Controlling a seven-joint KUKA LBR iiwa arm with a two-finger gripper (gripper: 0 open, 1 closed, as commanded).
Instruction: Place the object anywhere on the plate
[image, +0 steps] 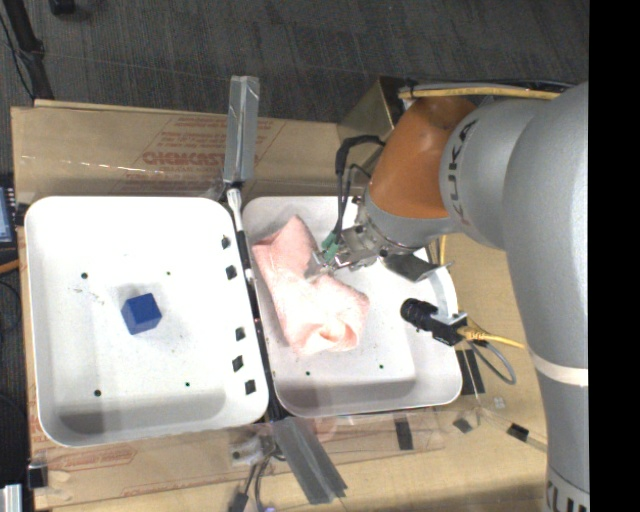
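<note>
A small blue cube (141, 312) sits on the floor of the left white bin (70, 250), left of its middle. In the right white bin (395, 375) lies a pale pink, crumpled-looking flat thing (305, 295), stretching from the bin's back left toward its middle. My gripper (328, 258) hangs low over the upper right edge of this pink thing, at or very close to its surface. The grey arm with its orange band (420, 165) reaches in from the right and hides the bin's back right corner. The blue cube lies far to the left of the gripper.
A grey metal divider with black clips (243, 300) runs between the two bins. A black connector with a yellow cable (440, 322) hangs over the right bin's right rim. Cardboard (120, 140) lies under and behind the bins.
</note>
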